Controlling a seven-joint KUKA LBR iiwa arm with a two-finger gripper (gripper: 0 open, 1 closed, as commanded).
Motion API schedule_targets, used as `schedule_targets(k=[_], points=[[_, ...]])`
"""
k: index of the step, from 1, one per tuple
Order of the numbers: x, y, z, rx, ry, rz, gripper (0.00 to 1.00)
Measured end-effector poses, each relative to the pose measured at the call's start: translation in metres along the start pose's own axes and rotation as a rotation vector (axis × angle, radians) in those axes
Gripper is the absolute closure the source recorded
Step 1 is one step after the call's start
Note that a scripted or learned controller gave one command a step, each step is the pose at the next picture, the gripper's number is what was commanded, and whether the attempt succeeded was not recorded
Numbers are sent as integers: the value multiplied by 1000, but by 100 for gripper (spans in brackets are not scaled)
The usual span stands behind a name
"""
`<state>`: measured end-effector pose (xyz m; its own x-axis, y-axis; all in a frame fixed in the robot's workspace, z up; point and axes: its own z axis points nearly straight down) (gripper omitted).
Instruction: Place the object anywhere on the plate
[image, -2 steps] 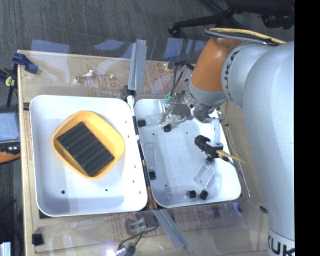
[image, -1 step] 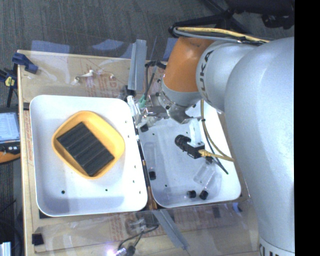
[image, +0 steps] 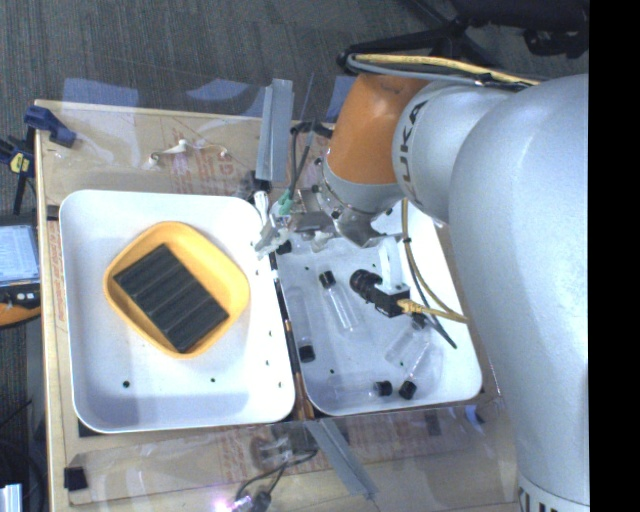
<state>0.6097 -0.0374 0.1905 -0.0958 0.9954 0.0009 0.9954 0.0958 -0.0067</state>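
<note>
End effector (image: 283, 232) over the parts bin (image: 340, 378); I cannot tell whether it is clenched or released.
The small black piece (image: 326, 280), probably the object, lies near it. It is likely light and rigid, so I would pinch its narrow sides. The yellow plate (image: 232, 272) lies on the opposite side.

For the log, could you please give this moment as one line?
gripper: over rim between bins | yellow plate: left bin | black pieces: right bin

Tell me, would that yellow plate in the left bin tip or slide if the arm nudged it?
Probably slide rather than tip: the yellow plate sits low and wide, flat on the smooth white floor of the left bin. It looks like moulded plastic, so likely stiff and fairly light.
</note>
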Motion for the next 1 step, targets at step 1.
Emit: schedule_targets(k=[1], points=[[56,-57,-28,-3,0,7,0]])
